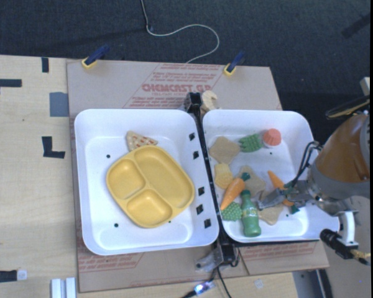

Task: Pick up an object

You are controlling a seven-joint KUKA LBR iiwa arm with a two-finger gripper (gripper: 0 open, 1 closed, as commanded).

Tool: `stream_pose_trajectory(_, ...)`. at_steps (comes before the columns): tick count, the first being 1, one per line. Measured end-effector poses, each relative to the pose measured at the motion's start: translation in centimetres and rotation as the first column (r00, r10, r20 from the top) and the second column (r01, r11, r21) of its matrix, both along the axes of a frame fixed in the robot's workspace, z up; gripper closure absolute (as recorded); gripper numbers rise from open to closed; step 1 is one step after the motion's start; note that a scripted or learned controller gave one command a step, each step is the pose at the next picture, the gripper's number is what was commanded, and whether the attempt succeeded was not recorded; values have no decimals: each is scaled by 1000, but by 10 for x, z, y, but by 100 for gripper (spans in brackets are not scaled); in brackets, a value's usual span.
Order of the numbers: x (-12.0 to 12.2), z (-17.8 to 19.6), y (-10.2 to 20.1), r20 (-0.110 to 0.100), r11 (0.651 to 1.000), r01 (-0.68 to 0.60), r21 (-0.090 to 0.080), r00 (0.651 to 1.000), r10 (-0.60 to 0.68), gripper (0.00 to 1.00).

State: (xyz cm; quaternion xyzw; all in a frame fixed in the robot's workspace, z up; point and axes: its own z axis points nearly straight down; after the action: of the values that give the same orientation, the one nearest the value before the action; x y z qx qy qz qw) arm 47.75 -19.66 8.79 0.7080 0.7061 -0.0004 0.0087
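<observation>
We see the hand (275, 197) low in the right bin (298, 124) — can't tell its state — beside the green bottle (249, 215), long axis approx. upright in frame.

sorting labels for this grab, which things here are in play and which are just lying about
In play: claw, carrot, green bottle, orange-capped green toy, right bin.

Lying about: yellow divided tray, waffle piece, left bin, blue clamps.
</observation>
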Motion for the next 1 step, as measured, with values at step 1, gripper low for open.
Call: stream_pose_trajectory(1, 2, 14, -1, 5, 1000, 1, -3, 1000, -1, 100)
